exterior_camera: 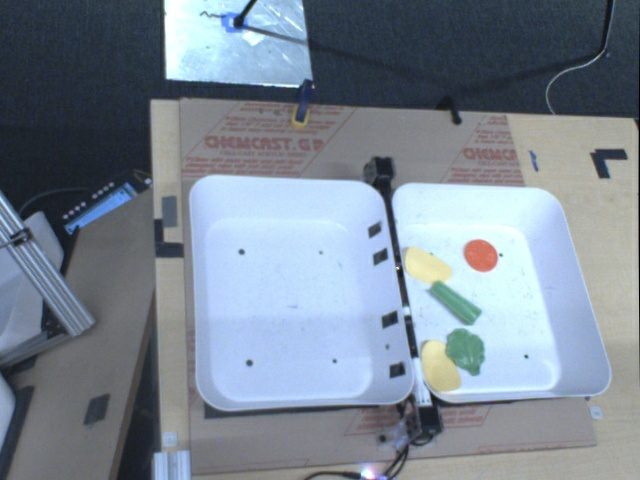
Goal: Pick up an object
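camera view looks down on two white bins side by side on the surface [612,178], with a sheet of cardboard [250,140] printed in red letters under them. i cannot tell how far open the gripper is or whether it has hold of anything, so i place things here against each other and the bins.

all the loose objects lie in the right bin [578,298]. a round red disc [481,255] sits toward its far side, apart from the rest. a yellow piece [427,265] lies near the wall shared with the left bin [205,268]. just below it a long green piece [456,302] lies at a slant, its upper end close to the yellow piece; i cannot tell if they touch. nearer the front wall a ruffled dark green piece [466,350] rests against a second yellow piece [439,367], and the two touch or overlap.

four small black clips [380,257] run along the join between the bins.

beyond the bins a yellow clip [300,117] sits at the far edge of the cardboard, and a shiny foil square [235,23] lies on the dark floor behind it. at the left edge stands a slanted aluminium rail [40,278].
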Controlling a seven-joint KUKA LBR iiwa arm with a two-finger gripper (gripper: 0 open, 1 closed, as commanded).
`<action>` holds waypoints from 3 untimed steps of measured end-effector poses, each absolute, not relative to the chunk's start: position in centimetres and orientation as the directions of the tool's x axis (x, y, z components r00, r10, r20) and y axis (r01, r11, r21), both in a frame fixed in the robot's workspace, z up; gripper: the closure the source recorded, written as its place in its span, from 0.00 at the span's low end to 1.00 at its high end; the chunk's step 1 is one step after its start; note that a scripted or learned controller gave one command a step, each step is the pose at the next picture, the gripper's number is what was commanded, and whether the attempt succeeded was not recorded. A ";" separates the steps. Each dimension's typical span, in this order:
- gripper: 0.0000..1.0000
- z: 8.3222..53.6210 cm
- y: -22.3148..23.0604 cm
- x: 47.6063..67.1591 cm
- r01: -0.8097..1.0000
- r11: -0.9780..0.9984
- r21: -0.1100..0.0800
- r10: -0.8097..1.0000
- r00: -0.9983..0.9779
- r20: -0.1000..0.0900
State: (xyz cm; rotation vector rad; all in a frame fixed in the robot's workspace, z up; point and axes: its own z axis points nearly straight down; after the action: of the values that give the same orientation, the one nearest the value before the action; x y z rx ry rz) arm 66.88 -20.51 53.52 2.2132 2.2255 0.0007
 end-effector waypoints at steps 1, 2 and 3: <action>1.00 53.5 -20.5 66.9 1.000 0.006 0.003 1.000 -0.006 -0.002; 1.00 53.5 -20.5 66.9 1.000 0.006 0.003 1.000 -0.006 -0.002; 1.00 53.5 -20.5 66.9 1.000 0.006 0.003 1.000 -0.006 -0.002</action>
State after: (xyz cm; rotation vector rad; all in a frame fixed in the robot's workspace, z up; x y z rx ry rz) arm 66.88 -20.52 53.52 2.2130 2.2253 0.0007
